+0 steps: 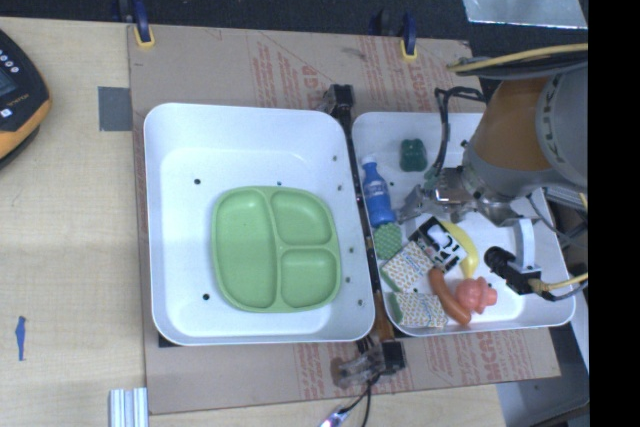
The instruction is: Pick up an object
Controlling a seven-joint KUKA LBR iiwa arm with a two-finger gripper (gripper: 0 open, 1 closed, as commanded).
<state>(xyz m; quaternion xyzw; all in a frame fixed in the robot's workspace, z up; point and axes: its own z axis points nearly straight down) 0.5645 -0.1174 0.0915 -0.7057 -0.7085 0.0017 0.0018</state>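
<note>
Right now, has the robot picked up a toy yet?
Not yet. The claw is down in the right bin among the toys, by the yellow banana. The blue bottle and hot dog lie in the bin. Grabbing and lifting are left.

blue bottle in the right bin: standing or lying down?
Lying down. The blue bottle rests on its side along the right bin's left wall, its full length showing, white cap toward the far end.
</note>
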